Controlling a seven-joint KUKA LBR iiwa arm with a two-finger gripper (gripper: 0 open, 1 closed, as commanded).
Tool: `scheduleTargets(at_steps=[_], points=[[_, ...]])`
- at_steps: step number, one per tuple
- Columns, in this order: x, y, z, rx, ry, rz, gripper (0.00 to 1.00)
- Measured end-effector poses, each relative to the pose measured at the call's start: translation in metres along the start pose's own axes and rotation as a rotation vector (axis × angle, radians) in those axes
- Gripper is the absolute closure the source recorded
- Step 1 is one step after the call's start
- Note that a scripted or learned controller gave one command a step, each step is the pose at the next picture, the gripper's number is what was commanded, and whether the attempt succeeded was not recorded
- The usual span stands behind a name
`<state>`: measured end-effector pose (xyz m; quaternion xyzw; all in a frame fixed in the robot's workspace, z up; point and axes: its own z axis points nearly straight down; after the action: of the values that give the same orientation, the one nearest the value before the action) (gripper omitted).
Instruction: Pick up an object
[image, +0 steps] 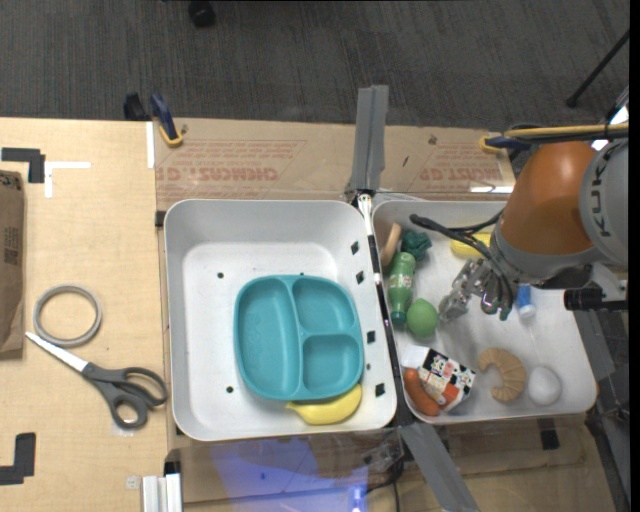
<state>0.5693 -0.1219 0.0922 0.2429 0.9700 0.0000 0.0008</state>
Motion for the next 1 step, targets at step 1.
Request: scheduleTargets(at_steps=[1], points=[[-0.0769, -0.0068, -0.0979, 0.0, -0.003, -0.035, 1.0]])
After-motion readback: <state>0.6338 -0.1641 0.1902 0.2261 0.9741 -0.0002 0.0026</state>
